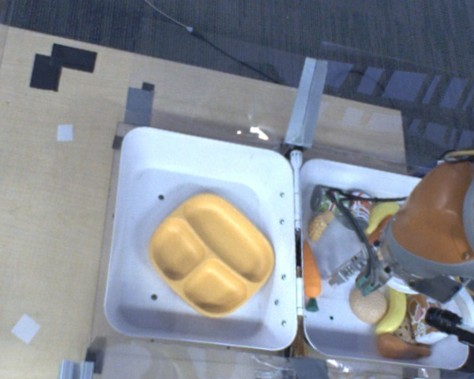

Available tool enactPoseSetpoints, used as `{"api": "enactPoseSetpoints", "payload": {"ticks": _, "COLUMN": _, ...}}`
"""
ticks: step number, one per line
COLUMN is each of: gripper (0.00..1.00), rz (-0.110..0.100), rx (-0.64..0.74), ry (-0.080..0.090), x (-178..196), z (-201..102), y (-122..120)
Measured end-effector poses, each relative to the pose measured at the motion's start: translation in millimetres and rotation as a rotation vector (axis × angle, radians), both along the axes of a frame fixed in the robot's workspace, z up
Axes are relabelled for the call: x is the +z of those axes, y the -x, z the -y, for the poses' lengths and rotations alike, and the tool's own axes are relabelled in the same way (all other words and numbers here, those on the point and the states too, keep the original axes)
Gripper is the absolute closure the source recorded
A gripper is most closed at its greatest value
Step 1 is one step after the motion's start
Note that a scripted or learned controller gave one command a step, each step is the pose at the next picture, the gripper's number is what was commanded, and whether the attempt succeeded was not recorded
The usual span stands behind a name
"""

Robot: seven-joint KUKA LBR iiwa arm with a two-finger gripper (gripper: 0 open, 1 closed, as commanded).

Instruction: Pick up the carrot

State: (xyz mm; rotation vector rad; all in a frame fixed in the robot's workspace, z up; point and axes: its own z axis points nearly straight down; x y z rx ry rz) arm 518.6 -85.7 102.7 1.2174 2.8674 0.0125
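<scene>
The carrot (311, 274) is a slim orange piece with a green end. It lies along the left wall of the right bin (320, 338), pointing toward the front. My gripper (363, 272) hangs over the middle of the right bin, under the grey wrist and orange band of the arm (432, 222). It is to the right of the carrot, a short gap away, with nothing of the carrot in it. The gripper's tip is close above a round beige roll (367, 308).
The right bin also holds a banana (394, 313), a yellow fruit (380, 218), a reddish-brown item (396, 347), a printed packet (420, 318) and a pale item (320, 225) at the back left. In the left bin (135, 213) sits a yellow divided plate (212, 252).
</scene>
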Motion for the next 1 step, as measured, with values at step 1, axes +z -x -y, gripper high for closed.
{"api": "enactPoseSetpoints", "payload": {"ticks": 1, "gripper": 1.00, "rz": -0.016, "rx": -0.028, "ry": -0.008, "x": 84.6, "z": -113.6, "y": 29.3}}
